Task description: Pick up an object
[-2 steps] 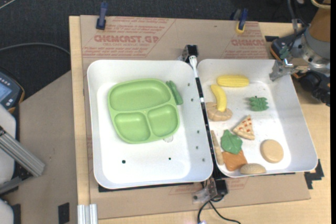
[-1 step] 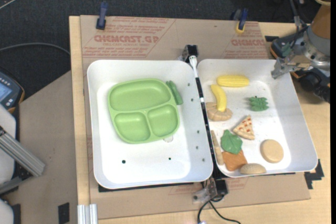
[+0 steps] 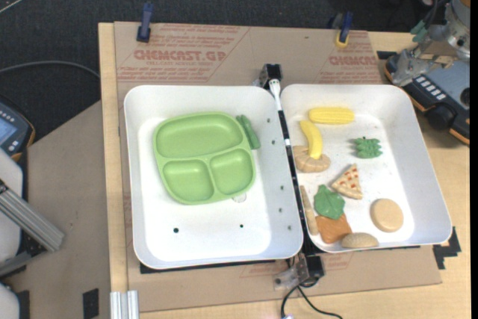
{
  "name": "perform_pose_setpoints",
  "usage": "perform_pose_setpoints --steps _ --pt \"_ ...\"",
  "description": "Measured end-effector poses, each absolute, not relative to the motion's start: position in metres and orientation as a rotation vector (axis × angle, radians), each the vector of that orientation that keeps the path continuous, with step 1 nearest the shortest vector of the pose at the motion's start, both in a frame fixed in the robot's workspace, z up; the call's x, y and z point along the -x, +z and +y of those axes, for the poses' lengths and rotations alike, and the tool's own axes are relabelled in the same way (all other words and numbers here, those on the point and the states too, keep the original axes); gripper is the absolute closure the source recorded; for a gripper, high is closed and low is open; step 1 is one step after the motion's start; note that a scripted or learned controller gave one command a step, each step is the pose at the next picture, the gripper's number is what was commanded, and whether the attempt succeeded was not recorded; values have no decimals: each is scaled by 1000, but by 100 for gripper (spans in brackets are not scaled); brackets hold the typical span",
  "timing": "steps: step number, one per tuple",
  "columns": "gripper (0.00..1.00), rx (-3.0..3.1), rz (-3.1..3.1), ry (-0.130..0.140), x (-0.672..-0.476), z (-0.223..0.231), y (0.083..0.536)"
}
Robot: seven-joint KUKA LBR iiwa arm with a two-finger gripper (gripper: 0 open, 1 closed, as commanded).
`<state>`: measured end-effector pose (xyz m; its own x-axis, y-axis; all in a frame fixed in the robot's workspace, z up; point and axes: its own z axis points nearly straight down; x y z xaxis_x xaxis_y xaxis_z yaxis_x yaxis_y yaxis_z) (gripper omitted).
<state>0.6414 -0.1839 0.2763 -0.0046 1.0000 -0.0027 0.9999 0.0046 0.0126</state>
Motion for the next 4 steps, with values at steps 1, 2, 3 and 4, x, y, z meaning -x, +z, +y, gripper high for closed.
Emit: perform_pose_setpoints --steps 1,2,3,4 --pt "100 -2223 2230 -4 -605 -127 213" --pt "100 -2230 2216 -5 -569 -180 216" --pt "100 -2207 2222 13 -567 -125 310" --pt "100 -2229 2225 -7 -504 -117 254"
